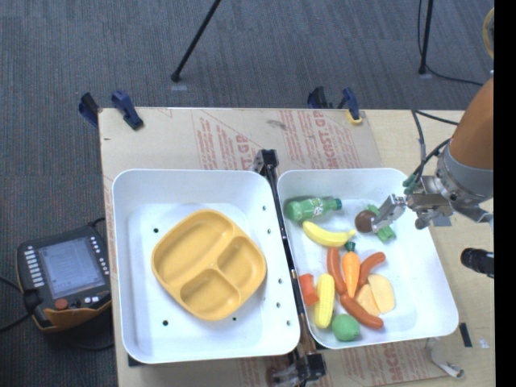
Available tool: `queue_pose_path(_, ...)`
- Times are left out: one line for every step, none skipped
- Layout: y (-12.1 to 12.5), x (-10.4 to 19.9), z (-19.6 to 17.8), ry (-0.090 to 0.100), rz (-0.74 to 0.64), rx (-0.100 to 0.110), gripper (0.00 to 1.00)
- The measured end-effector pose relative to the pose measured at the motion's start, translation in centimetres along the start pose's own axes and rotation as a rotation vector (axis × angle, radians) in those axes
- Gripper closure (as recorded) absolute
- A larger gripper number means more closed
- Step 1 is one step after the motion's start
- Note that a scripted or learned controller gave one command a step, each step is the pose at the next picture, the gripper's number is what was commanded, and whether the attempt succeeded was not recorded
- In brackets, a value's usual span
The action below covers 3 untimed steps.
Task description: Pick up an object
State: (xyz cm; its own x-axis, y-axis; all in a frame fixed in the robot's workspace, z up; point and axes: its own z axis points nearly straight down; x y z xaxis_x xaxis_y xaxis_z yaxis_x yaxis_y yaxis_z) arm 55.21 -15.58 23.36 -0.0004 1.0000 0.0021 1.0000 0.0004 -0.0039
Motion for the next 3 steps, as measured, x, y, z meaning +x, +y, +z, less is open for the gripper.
queue_pose_path(-3.1, 2.9, 10.7, 0.001, -0.090, 0.003, 0.00)
queue_pose_path(-1.6, 4.7, 14.7, 0.000, -0.187, 0.000, 0.00)
queue_pose_path(-1.6, 4.7, 13.8, 0.001, -0.184, 0.002, 1.00)
